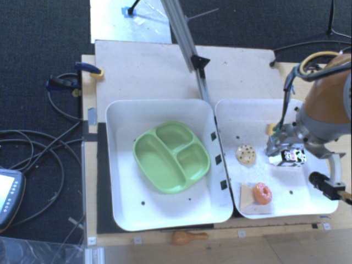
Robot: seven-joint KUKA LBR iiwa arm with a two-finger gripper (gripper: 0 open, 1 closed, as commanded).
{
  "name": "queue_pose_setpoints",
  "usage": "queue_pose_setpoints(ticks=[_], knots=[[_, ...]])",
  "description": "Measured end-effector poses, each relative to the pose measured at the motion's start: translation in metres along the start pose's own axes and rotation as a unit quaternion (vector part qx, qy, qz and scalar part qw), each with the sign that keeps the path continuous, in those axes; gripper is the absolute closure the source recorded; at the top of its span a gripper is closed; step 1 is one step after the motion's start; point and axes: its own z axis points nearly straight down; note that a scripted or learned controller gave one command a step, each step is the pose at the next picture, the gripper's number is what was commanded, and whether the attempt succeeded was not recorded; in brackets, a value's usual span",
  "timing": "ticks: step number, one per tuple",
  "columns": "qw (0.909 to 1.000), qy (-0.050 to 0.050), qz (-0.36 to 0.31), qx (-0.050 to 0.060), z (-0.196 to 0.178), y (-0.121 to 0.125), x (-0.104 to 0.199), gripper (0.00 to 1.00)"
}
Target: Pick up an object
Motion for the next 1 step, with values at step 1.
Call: queue_pose_setpoints(ticks=[1], knots=[[1.0,0.0,0.0,0.0,-0.0484,0.0022,-0.0005,1.0]])
